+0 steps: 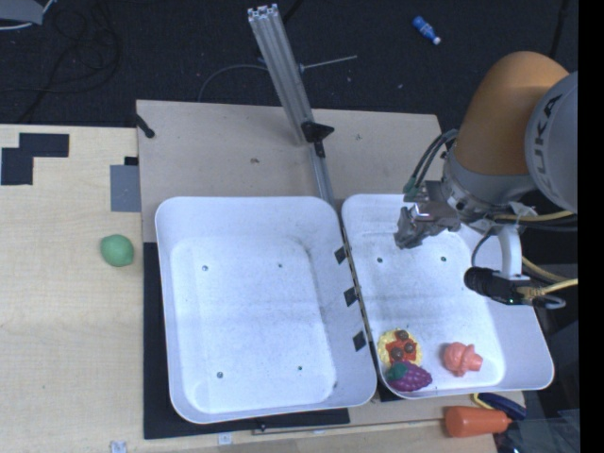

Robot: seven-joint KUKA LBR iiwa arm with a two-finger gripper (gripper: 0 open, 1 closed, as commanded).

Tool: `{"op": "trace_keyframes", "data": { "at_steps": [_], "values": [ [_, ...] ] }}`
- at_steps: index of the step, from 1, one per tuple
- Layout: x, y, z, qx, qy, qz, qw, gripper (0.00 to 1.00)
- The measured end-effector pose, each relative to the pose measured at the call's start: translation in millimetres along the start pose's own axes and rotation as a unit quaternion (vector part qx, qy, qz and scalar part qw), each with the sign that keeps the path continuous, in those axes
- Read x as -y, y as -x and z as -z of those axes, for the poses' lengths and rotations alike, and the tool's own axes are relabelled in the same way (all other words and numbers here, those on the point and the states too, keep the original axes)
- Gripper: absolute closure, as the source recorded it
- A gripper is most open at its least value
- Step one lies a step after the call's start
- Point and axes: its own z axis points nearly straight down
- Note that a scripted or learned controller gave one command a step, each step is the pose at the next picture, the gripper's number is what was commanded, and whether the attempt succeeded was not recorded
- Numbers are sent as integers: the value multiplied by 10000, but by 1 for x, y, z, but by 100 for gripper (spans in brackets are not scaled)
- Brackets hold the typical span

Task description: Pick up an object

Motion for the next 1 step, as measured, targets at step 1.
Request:
{"op": "trace_keyframes", "data": {
  "at_steps": [1],
  "values": [
    [-16, -51, 7, 3, 7, -2, 10000, 100]
  ]
}}
